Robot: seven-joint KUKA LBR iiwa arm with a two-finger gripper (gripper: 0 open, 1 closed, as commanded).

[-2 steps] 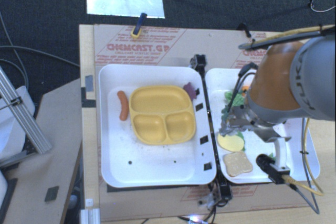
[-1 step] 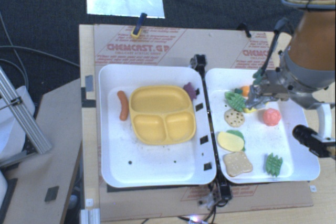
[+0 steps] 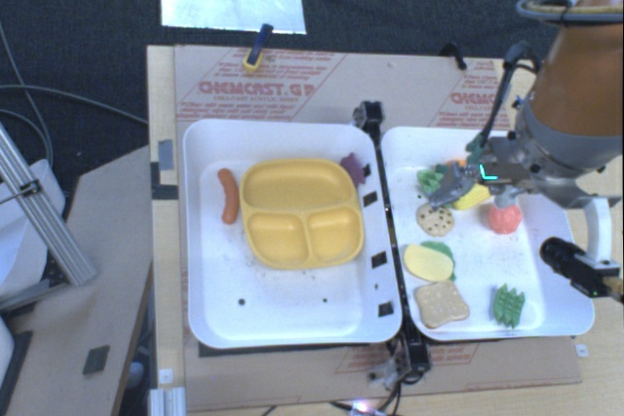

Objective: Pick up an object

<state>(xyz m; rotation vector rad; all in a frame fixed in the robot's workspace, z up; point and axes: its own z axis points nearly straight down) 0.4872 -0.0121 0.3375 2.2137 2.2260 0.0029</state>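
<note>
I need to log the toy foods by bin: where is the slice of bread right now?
In the camera view the slice of bread lies in the right bin, near its front left corner, just below the yellow-and-green piece and left of the green pea pod.

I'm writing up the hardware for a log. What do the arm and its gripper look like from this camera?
The arm is a thick rounded body, orange above and grey below near the wrist. A dark cable loops along its left side. The gripper is grey metal with a small teal light glowing on it. A black cylindrical part sticks out lower right.
</note>
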